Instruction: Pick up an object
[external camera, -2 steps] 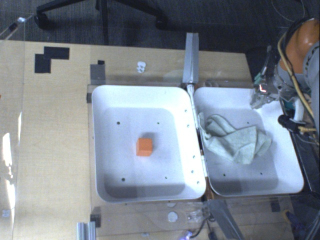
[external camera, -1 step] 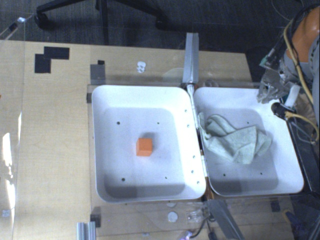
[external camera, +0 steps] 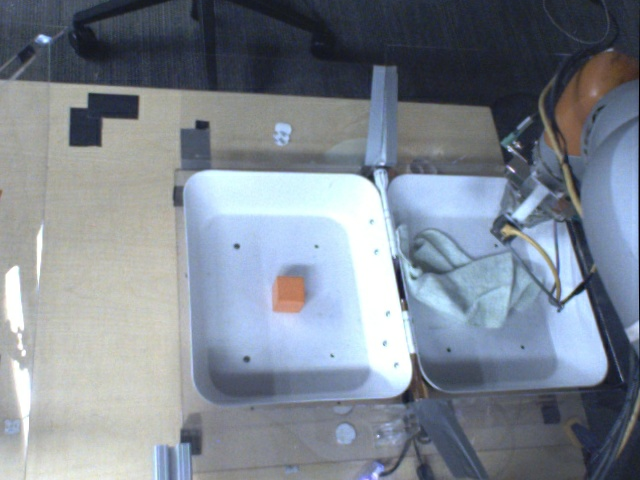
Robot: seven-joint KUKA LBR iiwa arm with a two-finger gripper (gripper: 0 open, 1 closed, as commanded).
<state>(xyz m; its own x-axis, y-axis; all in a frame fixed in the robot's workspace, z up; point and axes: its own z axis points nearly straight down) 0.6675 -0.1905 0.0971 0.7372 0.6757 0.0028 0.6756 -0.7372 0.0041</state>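
Nearest: orange cube (external camera: pixel 289 294), alone mid L bin (external camera: pixel 215 368), flat on the floor, well apart from my hand. R bin (external camera: pixel 560 363): crumpled grey cloth (external camera: pixel 470 286), bunched toward the divider side. Farther back, my hand (external camera: pixel 522 208) hangs over R bin's far-right part, just beside the cloth's edge. Open or closed: can't tell. Step, prob.: approach, nothing held. Next needs a descent centred on a cloth fold, or a cross-over to the cube.

there were two shallow white plastic bins (external camera: pixel 215 208), one small orange cube (external camera: pixel 289 294), and one crumpled pale grey-green cloth (external camera: pixel 468 280).
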